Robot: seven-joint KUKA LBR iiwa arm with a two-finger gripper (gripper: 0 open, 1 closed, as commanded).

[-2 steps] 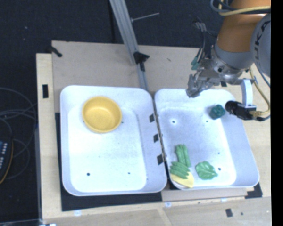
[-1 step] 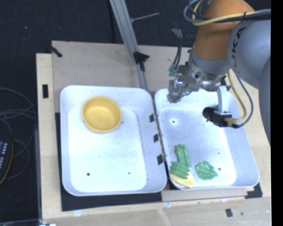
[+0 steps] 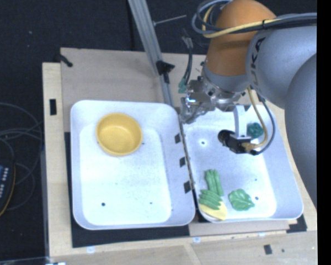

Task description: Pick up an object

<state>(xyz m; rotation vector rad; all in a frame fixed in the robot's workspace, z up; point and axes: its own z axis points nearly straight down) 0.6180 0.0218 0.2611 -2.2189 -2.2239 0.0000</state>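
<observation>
My gripper (image 3: pixel 191 108) hangs over the far left corner of the right bin (image 3: pixel 276 173), close to the divide between the two bins. Nothing shows in it. A green ridged piece (image 3: pixel 212 180) lies near the front of the right bin, with a yellow-green piece (image 3: pixel 213 204) just in front of it and a green leafy piece (image 3: pixel 241 199) to their right. A small teal object (image 3: pixel 255 130) sits at the far right of that bin, partly behind the arm's cable. A yellow bowl (image 3: pixel 119 134) stands upright in the left bin (image 3: pixel 88 197), toward its far side.
A grey slanted metal bar (image 3: pixel 149 37) runs from the top of the view down to the bins' far edge, near the gripper. The arm's orange band (image 3: pixel 237 21) and grey body overhang the right bin's far right. A black cable end (image 3: pixel 231 139) dangles over the right bin.
</observation>
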